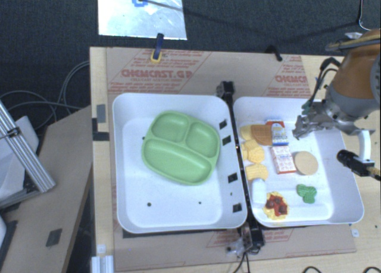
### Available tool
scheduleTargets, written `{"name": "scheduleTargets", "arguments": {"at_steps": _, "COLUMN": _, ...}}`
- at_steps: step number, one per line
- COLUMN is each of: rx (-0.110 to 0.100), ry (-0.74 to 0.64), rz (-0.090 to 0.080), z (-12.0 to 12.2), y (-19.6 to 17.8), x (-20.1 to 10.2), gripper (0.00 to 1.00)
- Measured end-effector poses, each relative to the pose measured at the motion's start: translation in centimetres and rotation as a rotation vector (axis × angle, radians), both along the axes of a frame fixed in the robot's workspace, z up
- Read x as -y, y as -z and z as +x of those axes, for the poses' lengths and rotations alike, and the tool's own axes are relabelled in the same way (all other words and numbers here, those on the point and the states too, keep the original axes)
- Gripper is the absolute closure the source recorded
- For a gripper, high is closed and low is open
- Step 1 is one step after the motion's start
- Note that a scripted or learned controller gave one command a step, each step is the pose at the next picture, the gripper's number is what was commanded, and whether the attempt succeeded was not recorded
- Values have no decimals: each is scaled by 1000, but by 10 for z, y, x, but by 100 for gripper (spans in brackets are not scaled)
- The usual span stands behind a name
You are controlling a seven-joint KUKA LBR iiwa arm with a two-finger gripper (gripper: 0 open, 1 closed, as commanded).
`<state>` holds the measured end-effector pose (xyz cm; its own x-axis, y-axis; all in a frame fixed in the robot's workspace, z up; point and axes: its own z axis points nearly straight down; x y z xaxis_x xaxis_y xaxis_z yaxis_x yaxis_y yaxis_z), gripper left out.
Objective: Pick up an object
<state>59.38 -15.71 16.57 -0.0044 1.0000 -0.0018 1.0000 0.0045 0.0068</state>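
My gripper (300, 126) hangs over the back right part of the right bin (345, 173), with the grey arm and its orange band (359, 69) behind it. Just left of it lies a small red and white carton (277, 132). Beside that carton sits a brown bread slice (261, 134). In front of the gripper are a red and white packet (283, 160) and a round tan biscuit (306, 162). Nothing shows between the gripper and these items.
Yellow crinkled pieces (253, 156) line the right bin's left side. A green broccoli piece (306, 193) and a red and yellow item (275, 204) lie near its front. The left bin (128, 165) holds a green divided plate (180, 147).
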Motion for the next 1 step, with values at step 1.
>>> {"name": "scheduleTargets", "arguments": {"at_steps": 1, "rx": 1, "ry": 0, "rz": 0, "z": 2, "y": -55, "x": 0, "gripper": 100}}
